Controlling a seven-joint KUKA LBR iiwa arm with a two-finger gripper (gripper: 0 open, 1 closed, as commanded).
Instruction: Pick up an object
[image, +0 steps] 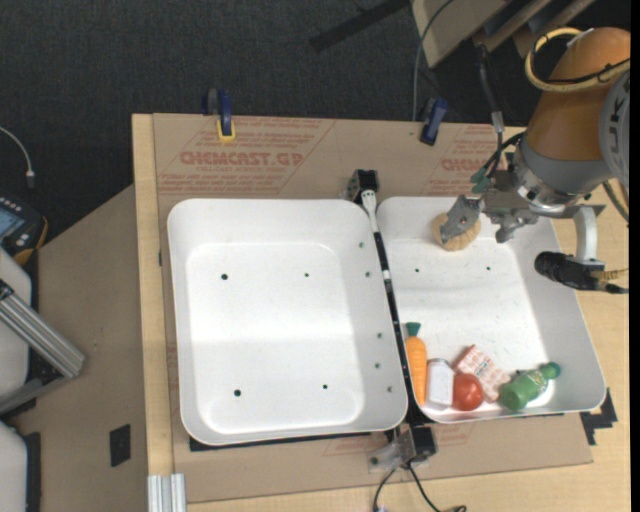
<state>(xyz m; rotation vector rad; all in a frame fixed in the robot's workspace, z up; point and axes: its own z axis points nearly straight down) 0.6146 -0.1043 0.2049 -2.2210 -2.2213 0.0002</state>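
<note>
Two shallow white bins are seen side by side on the table (260, 150), which is covered by a brown cardboard sheet. The end effector (487, 218) is positioned over the far part of the right bin (560, 300), reached in from the right. Its fingers are seen spread apart, with the left finger (463, 214) just above a small tan brush (456, 233) lying on the bin floor; the brush is not seen gripped between the fingers. Along the near edge of the right bin, a carrot (416, 354), a small white box (439, 381), a red tomato (467, 391), a red-and-white packet (480, 365) and a green bottle (526, 387) are clustered together. The left bin (200, 300) is seen beside it.
</note>
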